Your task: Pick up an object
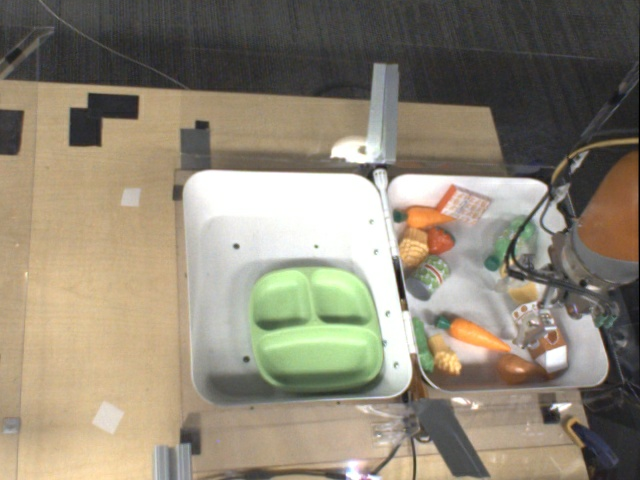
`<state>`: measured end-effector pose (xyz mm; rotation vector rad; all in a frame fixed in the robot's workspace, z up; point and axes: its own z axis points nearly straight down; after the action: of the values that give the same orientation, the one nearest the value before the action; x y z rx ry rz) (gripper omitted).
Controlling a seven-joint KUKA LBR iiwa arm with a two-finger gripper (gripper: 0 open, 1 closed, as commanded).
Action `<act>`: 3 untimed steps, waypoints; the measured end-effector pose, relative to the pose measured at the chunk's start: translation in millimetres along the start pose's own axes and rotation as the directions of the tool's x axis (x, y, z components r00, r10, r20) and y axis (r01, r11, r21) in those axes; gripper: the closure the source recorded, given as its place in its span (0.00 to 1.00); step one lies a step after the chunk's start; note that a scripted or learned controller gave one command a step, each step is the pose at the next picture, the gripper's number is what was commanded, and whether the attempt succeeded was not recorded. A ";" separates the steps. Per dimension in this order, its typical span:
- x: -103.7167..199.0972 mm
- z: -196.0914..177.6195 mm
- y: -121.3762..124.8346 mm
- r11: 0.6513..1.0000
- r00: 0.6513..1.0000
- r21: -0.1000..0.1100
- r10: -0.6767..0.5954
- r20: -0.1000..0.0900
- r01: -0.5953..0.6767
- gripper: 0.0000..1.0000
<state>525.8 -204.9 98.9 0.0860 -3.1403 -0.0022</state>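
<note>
1. Gripper (537, 320): low in right bin (590, 368), near corner; whether it grips anything cannot be told.
2. Nearest candidates: carrot (478, 335), brown piece (516, 369).
3. Risk: crowding; fingers may nudge neighbours or strike the bin wall.

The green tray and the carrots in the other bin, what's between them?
In the camera view, the two bins' white walls separate the green tray from the carrots, plus small toy foods beside the divide.
</note>
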 end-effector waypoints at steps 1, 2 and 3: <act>-61.7 9.5 31.9 1.000 1.000 0.004 0.006 0.016 -0.006 0.00; -18.6 8.3 51.0 0.999 0.999 0.004 0.037 0.016 -0.037 0.00; 22.9 7.3 92.1 0.999 0.998 0.005 0.051 0.023 -0.051 0.00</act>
<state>497.9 -114.1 91.8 0.0065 -3.1641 0.0061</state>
